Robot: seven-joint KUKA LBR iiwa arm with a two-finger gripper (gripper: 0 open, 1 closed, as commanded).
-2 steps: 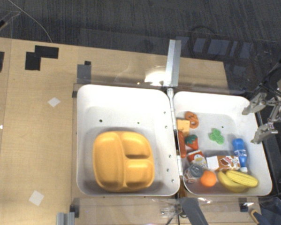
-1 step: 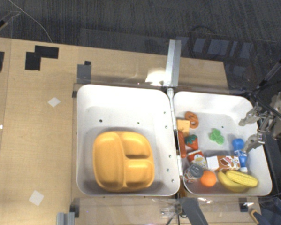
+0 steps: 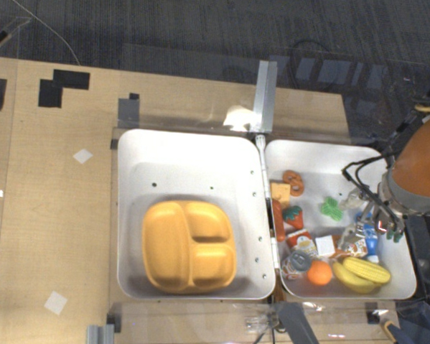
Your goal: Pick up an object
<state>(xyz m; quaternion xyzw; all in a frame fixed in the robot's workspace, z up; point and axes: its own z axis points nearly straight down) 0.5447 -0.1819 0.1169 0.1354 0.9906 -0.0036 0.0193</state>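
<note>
From above, the arm (image 3: 424,168) is reaching in from the right over the right bin (image 3: 313,155), and its claw (image 3: 367,226) is hanging among the clutter near the bin's right side; whether it is apart or together cannot be told. A banana (image 3: 361,272) is lying just below the claw, an orange (image 3: 320,273) beside it. The left bin (image 3: 166,151) is holding a yellow divided tray (image 3: 188,244).

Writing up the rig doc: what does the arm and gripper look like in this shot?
The arm comes in from the right: a rounded orange band over a grey wrist section. Black cables loop off its left side toward the right bin. The gripper below is a small cluster of metallic and dark parts with bits of blue and red; finer detail is too small to make out.
</note>
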